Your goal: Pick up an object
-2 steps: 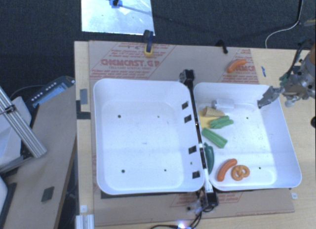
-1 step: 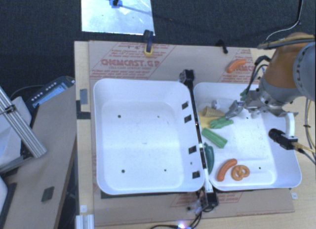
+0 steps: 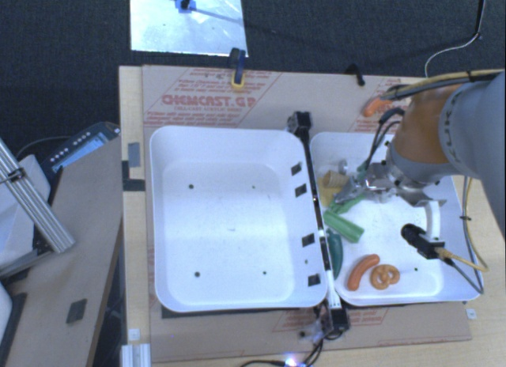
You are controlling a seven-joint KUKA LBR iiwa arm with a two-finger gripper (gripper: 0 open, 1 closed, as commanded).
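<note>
My gripper (image 3: 349, 194) hangs low over the left part of the right bin (image 3: 451, 278), pointing towards the divider. Just below its tip lies a light green block (image 3: 345, 225), close to it or touching it; I cannot tell which. A pale yellow piece (image 3: 335, 180) lies right behind the tip. A dark green object (image 3: 335, 254) rests against the bin's left wall. Near the front lie an orange sausage (image 3: 363, 271) and a brown pretzel (image 3: 385, 277). Nothing is visibly lifted.
The left bin (image 3: 166, 199) stands beside the right one, with a black hinged divider (image 3: 310, 191) between them. A black cable part (image 3: 420, 240) of the arm hangs over the right bin. An orange item (image 3: 375, 107) lies on the board behind the right bin.
</note>
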